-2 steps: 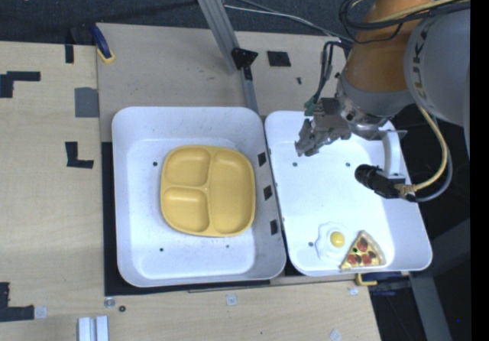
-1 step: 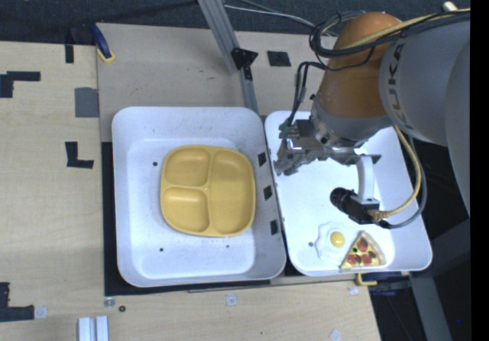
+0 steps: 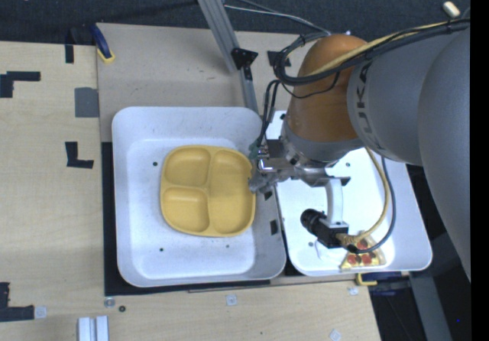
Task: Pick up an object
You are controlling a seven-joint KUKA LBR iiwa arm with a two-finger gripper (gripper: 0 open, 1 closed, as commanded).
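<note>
Yellow tray (image 3: 206, 190) lay in left bin (image 3: 126, 141), right rim just beside pincer (image 3: 263, 171); pincer spread undeterminable.

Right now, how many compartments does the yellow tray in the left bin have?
3 in the yellow tray: two stacked along its left side and one long one on its right, whose edge sits near the gripper.

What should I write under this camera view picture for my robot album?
Robot arm reaching over two white bins, its hand at the edge of a yellow divided plate in the left bin.
</note>
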